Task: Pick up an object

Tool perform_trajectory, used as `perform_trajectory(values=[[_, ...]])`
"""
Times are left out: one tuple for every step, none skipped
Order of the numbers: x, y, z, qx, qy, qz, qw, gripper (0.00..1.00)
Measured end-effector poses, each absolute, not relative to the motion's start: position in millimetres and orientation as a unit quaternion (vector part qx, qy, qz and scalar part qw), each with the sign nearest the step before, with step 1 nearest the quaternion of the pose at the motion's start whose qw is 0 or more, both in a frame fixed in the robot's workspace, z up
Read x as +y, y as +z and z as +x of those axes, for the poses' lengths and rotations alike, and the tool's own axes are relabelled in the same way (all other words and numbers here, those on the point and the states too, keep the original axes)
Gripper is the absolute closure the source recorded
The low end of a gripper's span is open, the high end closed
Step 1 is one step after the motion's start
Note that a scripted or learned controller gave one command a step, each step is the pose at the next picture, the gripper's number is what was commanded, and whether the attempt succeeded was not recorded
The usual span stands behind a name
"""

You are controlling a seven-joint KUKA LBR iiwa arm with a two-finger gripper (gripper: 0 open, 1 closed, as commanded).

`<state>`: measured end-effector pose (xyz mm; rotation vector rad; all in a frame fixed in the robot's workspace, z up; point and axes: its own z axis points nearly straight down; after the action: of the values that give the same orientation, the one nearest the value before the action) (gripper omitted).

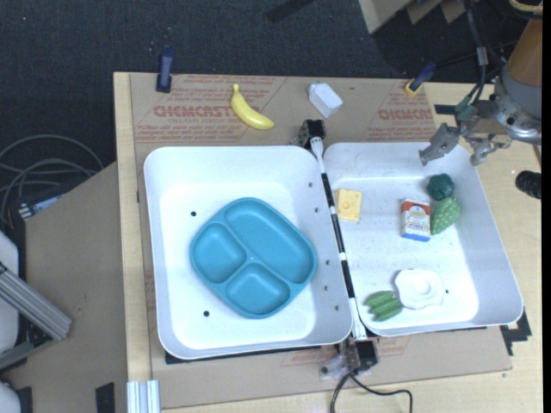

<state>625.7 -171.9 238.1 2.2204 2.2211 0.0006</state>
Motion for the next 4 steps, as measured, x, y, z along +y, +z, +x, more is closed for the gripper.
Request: perform_trajectory(values=[[-211.0, 88.6, 631.2, 0.707, 0.002, 0.707, 0.003, 0.0], [-200.2, 85.3, 666.5, 0.708, 0.0004, 0.707, 0.001, 0.0], [-200.3, 96.0, 667.2, 0.708, 0.0006, 0.706, 0.003, 1.0], [-128.9, 140.6, 667.4, 0.708, 0.0008, 0.707, 0.001, 1.0]])
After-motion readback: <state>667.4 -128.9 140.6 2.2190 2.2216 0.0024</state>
